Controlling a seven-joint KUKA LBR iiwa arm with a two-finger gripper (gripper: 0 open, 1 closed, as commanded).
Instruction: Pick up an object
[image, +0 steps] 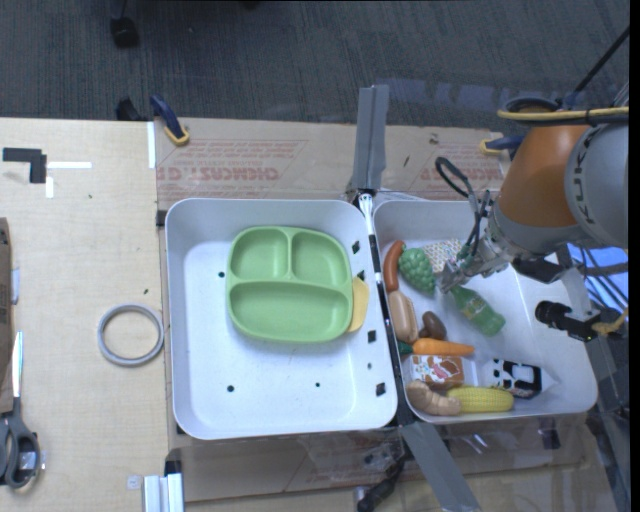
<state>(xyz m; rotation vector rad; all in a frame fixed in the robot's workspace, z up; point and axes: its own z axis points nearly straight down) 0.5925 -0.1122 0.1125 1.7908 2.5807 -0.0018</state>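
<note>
My gripper (462, 268) hangs low in the right bin (560, 390), at its back middle. It sits just above the cap end of a green plastic bottle (478, 311) and right of a green broccoli-like toy (418, 270). A patterned packet (441, 250) lies under and behind the gripper. Along the bin's left wall lie a red sausage (392, 264), a hot dog bun (403, 315), a brown piece (434, 325), a carrot (442, 348), a snack pack (438, 372), a corn cob (484, 400) and a black-and-white cow toy (516, 377). Nothing shows between the fingers.
The left bin (200, 400) holds a green divided plate (290, 283) with a yellow piece (358, 304) tucked at its right rim. On the bench to the left lie a grey ring (131, 333) and scissors (20, 445). A metal divider (372, 150) stands between the bins.
</note>
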